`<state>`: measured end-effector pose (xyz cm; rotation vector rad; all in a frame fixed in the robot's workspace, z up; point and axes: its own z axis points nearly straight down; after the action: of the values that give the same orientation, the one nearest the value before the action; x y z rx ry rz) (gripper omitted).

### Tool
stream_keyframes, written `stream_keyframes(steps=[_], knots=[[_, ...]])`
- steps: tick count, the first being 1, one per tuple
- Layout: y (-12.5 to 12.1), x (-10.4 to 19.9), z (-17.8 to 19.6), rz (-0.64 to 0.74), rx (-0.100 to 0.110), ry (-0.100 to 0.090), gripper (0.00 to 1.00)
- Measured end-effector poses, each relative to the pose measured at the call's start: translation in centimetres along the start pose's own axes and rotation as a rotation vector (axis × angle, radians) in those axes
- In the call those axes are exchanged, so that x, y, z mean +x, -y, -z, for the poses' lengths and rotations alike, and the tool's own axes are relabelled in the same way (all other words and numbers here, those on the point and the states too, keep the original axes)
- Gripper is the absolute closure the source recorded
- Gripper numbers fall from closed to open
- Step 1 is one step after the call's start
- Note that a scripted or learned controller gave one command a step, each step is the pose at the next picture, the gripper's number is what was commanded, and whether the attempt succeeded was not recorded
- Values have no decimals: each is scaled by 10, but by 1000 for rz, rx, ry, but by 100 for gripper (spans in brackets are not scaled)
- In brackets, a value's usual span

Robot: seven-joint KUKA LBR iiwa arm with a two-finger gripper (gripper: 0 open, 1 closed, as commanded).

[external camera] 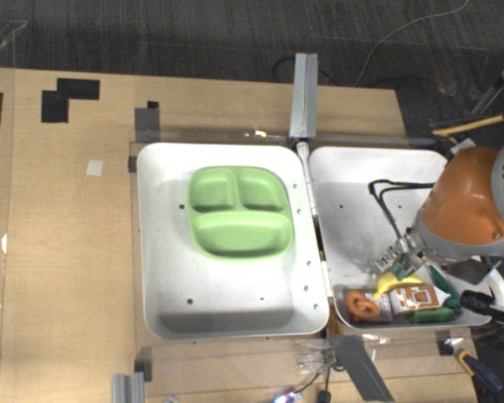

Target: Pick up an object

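- Pincer [401, 257] down low in the right bin [353, 183], hovering just above the pile of small things along that bin's near edge.
- Whether it is spread or pressed together, I cannot tell: the metal tip is small and blurred against the clutter.
- Nothing is visibly pinched between its tips, so no pick to call.
- Arm [470, 200] reaches in over the right bin's right edge, its orange band bulging large over the right side of the bin, the grey wrist angled down and toward the bin's near edge.
- A black cable [385, 193] loops out from under the arm across the bare white floor toward the bin's middle.
- Task things sit bunched in the right bin's near right corner: a yellow piece [392, 280] just beside the pincer tip, a small packet with a printed label [410, 297] touching it.
- An orange item [363, 306] lies at the left end of that pile, against the near edge.
- A green piece [441, 309] lies at the right end, partly tucked under the arm.
- Over in the left bin [164, 225], a green divided tray [238, 211] lies face up around the middle, a little toward the far edge, well apart from the arm.
- Both bins sit side by side on the wooden bench [59, 250], touching along their shared edge.
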<state>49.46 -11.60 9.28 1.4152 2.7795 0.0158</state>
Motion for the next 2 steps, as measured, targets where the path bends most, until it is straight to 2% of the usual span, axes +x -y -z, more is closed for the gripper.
stream_keyframes(steps=[1,2], knots=[[1,-4,1,-4,-1,9,0],[-39,-58,209,-374,16,-7,0]])
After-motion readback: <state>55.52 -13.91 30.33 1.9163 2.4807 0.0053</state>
